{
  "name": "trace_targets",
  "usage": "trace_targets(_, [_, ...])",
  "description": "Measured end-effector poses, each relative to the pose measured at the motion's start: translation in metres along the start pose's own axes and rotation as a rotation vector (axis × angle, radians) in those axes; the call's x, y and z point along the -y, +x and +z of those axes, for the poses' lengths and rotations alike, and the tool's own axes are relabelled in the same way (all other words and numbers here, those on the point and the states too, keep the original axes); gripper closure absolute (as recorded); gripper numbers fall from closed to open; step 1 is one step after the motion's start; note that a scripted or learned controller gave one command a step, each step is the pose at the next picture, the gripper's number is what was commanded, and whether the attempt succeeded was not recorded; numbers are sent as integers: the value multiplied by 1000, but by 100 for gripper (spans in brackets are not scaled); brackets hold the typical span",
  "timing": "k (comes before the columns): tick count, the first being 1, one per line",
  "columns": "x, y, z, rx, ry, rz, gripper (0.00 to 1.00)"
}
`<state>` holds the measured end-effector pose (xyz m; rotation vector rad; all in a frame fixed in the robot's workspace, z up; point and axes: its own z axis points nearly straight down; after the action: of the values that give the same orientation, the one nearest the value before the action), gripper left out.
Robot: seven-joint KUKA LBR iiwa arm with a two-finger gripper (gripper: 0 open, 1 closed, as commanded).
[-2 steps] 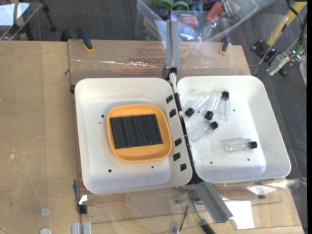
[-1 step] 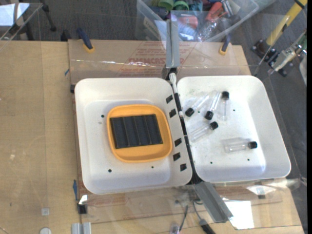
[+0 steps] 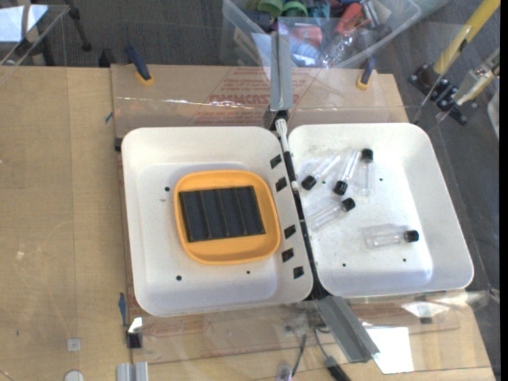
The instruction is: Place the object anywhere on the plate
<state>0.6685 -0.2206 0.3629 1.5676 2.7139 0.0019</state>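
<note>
1. Two white bins side by side: left bin (image 3: 151, 284), right bin (image 3: 444, 260).
2. Orange plate (image 3: 228, 248) with black ribbed insert (image 3: 221, 213), sitting in left bin.
3. Clear black-capped vials scattered in right bin: cluster (image 3: 343, 182), lone vial (image 3: 389, 236) nearer front.
4. Gripper state: cannot tell.

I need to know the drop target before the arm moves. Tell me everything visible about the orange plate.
The orange plate is a rounded-corner rectangle that looks like plastic, with a raised orange rim around a dark, ribbed centre of parallel strips. It lies flat on the floor of the left bin, roughly in its middle, apart from the bin's walls. Nothing rests on it. The clear vials with black caps all lie in the right bin.
</note>
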Motion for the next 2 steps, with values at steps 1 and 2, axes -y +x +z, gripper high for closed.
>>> trace_targets(1, [0,0,-30,1,0,-38,100])
trace_targets(2, [-1,0,-74,0,1,-48,100])
